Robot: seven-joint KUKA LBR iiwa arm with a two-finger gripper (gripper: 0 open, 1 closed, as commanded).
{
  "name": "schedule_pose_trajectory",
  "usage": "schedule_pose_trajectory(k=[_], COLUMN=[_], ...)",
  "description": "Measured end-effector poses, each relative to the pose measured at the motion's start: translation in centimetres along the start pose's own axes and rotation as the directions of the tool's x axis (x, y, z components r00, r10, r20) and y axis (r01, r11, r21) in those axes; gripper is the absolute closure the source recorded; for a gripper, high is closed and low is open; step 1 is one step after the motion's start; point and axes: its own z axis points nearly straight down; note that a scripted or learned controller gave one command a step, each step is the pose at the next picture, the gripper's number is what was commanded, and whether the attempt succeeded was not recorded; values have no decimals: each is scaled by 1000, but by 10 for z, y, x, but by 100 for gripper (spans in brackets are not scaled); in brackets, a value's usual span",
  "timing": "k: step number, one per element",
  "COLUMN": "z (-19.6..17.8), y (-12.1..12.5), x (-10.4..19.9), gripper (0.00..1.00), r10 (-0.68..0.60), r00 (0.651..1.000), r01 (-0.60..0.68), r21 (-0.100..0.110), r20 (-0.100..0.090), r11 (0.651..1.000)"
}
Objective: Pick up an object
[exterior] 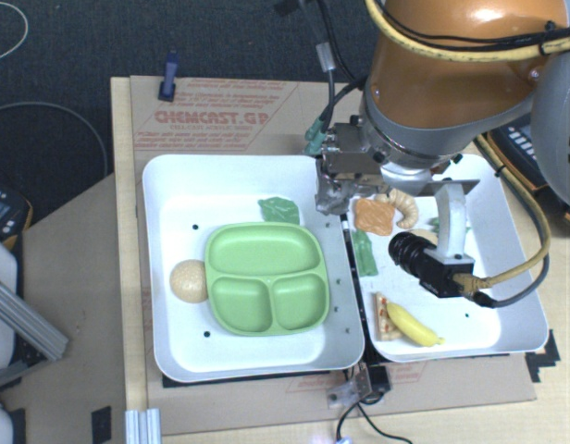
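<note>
My gripper (339, 192) hangs low over the wall between the two bins, at their far end, under the big orange-banded wrist. Just right of it in the right bin (507, 336) lie an orange toast-like piece (374, 216) and a curved tan shrimp-like piece (407, 208). A slim green piece (364, 252) lies along the right bin's left wall. At that bin's front sit a yellow banana (415, 326) and a tan wedge (387, 314). Nothing shows between the gripper's tips.
The left bin (165, 211) holds a green divided plate (266, 277), a beige ball (188, 281) at the plate's left, and a green leafy piece (280, 211) behind it. The arm hides much of the right bin's far end.
</note>
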Motion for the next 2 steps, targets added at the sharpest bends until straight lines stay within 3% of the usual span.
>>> schedule_pose_trajectory(k=[2], z=[-21], y=[1], x=[1], gripper=[100], r10=[-1], r00=[1000], r01=[1], r21=[-4], r20=[-1], r11=[1000])
